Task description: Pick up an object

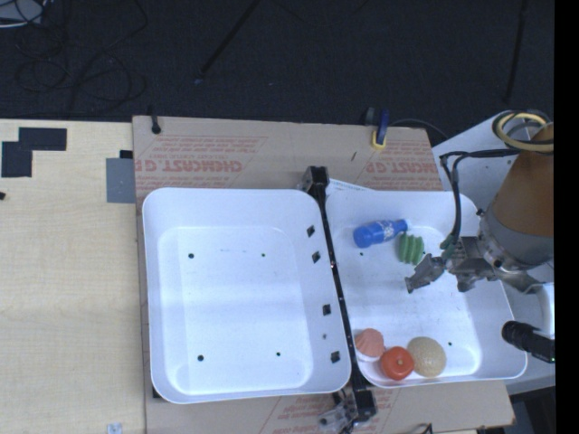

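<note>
My gripper (443,278) hangs over the middle of the right bin (493,351), reaching in from the right below the orange band. Its two dark fingers stand apart with only bare bin floor between them, so it is open. A green ribbed object (411,247) lies just up and left of the fingers, apart from them. A blue bottle (379,232) lies on its side beside the green one. At the bin's near edge sit a pink piece (368,341), a red tomato-like ball (396,363) and a tan ball (427,355).
The left bin (163,242) lies beside the right one, with a black divider rail (330,278) between them. Cardboard (226,152) lies under both bins. Black cables (455,197) loop from the arm over the right bin's far corner.
</note>
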`<move>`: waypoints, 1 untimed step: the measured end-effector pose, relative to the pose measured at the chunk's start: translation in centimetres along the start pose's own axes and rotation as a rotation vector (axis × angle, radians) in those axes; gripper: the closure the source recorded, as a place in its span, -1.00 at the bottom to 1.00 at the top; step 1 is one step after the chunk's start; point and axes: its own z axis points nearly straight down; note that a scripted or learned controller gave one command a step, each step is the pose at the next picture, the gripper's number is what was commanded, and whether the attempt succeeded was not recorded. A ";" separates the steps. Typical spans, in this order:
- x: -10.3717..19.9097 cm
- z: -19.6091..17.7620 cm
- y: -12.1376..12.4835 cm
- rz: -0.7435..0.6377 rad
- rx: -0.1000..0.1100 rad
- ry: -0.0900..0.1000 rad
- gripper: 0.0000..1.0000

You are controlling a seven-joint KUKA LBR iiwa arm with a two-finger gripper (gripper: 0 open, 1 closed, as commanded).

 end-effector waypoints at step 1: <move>-7.9 -6.1 3.7 0.003 -0.011 -0.008 -1.00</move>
